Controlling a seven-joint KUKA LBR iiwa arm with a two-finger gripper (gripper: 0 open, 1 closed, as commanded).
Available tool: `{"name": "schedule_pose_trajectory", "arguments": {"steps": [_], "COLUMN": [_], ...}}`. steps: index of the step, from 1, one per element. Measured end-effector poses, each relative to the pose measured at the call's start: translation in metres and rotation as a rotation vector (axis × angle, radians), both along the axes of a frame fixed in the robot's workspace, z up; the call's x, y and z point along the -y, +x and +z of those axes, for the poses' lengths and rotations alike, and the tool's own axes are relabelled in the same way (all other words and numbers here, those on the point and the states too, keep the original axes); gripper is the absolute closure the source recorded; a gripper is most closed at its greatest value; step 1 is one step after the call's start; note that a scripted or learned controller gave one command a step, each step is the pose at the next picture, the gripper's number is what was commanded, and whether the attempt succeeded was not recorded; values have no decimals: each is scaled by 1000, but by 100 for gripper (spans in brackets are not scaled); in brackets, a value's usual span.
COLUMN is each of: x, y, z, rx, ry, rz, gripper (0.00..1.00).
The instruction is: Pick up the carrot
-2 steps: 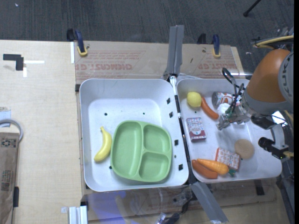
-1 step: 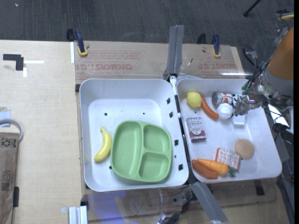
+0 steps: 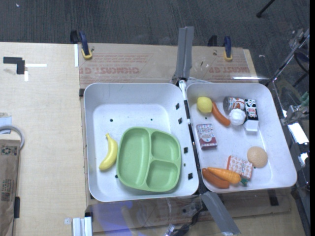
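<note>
Front edge: a grey metal strut (image 3: 220,216) juts out below the seam where the two shallow white bins meet.
Carrot: the orange carrot with a green stub (image 3: 225,174) lies flat in the near left corner of the right white bin (image 3: 281,146), its tip pointing towards the divider.
Beside it: a darker orange-red tapered piece (image 3: 214,181) touches the carrot's near side; a small pink-and-red printed packet (image 3: 240,165) lies against its far side.
Mid bin: a round tan bun-like disc (image 3: 257,157) sits near the right wall; a small red carton (image 3: 206,135) lies near the divider.
Far end: a yellow lemon (image 3: 204,104), a second orange-red tapered piece (image 3: 221,115), a tipped tin can (image 3: 230,103), a white ball (image 3: 237,116), a black-and-white carton (image 3: 251,109) and a white block (image 3: 251,126) cluster together.
Left bin: in the left white bin (image 3: 96,112), a green three-compartment plastic plate (image 3: 148,159) lies beside a yellow banana (image 3: 109,152).
Surroundings: two blue-and-yellow clamps (image 3: 84,48) pin a printed cardboard sheet (image 3: 133,63) behind the bins.
</note>
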State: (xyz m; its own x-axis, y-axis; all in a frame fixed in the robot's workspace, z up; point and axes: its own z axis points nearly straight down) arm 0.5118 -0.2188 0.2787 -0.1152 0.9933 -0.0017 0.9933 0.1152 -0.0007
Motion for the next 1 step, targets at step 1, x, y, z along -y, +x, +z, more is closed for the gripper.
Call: {"name": "schedule_pose_trajectory", "arguments": {"steps": [1], "x": [4], "y": [-30], "z": [12], "rx": [-1], "ry": [0], "rz": [-223], "gripper": [100]}}
